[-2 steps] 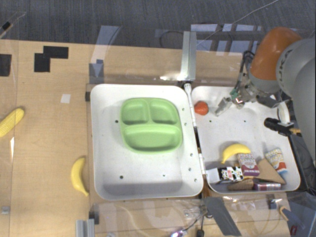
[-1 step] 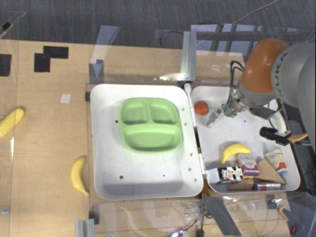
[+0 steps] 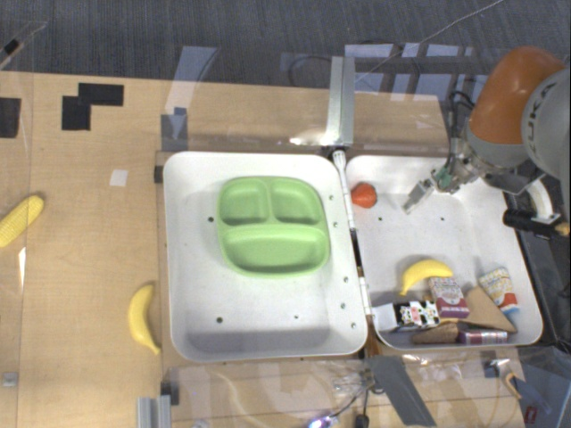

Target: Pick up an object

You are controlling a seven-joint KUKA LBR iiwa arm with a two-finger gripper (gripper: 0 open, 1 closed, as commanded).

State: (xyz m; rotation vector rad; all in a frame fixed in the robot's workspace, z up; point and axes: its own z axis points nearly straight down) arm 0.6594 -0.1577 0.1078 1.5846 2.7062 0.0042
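While lying in the right bin (image 3: 500, 239), the banana (image 3: 423, 273) arches sideways, tips downward.

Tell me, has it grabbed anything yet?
Nothing looks picked up. The tool hangs over bare floor in the right bin, near the orange ball. The banana and the boxes lie untouched. The whole pick is left.
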